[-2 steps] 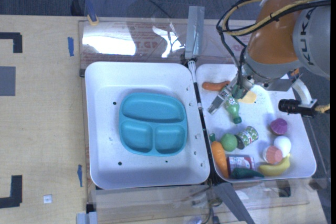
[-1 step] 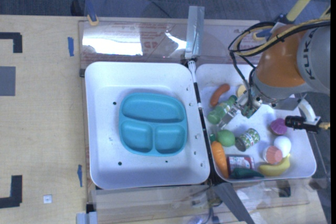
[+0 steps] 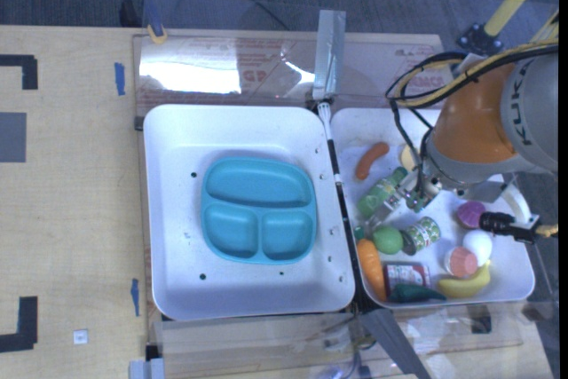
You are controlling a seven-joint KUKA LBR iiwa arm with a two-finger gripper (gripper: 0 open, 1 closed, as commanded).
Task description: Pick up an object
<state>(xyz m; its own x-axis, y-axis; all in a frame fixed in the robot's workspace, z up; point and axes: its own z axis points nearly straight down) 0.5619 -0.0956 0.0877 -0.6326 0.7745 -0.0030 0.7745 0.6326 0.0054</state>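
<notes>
We see the arm point(image 3: 484, 115) reaching in from the right, low over the right bin point(image 3: 524, 280), with its end effector point(image 3: 410, 195) down among the toys near the bin's middle. A green bottle point(image 3: 382, 193) lies just to the end effector's left, touching or nearly touching it, with its long axis slanted from lower left to upper right. We cannot tell from this slanted view whether the end effector is wide, narrow, or closed on anything. Just below it sit a green ball point(image 3: 387, 240) and a small green can point(image 3: 424, 232); an orange sausage point(image 3: 372, 159) lies above, near the bin's far edge, and a carrot point(image 3: 370, 266) lies along the left wall. We judge the bottle the likeliest target, being nearest. The left bin point(image 3: 169, 280) holds a blue divided plate point(image 3: 259, 209), well apart from the arm.
</notes>
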